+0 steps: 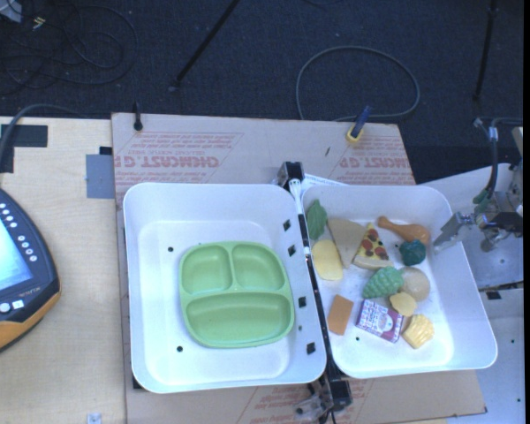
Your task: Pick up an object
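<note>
Toy food [375,281] fills right bin [473,325] on cardboard; gripper [450,228] state perhaps unreadable

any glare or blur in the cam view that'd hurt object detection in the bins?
Camera view: the white bins look bright and washed out, soft focus throughout; the green tray reads clearly; the toy food is small and fuzzy; the gripper is dim at the right bin's edge.

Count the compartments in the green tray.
3. The green tray lies in the left bin: two small compartments side by side along its far edge, left and right, and one wide one nearer the camera.
</note>
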Action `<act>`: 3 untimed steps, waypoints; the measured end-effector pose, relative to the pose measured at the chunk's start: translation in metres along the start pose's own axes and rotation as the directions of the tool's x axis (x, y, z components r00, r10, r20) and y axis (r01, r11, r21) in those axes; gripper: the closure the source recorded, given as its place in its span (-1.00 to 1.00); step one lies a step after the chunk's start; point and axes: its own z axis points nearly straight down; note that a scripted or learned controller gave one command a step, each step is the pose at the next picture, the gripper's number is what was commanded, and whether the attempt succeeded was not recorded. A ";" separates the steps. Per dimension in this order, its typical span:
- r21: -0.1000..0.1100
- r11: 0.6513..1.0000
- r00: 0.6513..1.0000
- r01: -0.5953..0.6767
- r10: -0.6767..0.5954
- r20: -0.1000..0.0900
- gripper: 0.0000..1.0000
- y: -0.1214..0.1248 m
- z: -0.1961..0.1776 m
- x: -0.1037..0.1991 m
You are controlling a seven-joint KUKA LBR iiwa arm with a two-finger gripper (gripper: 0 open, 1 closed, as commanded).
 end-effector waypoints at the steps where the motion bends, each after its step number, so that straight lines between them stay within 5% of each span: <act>1: 0.011 1.000 1.000 0.003 -0.002 -0.006 -1.00 0.049 0.145 0.029; 2: 0.000 1.000 1.000 0.000 0.000 -0.001 -1.00 0.023 0.182 0.073; 3: 0.001 1.000 1.000 0.001 -0.001 0.000 -1.00 0.068 0.180 0.077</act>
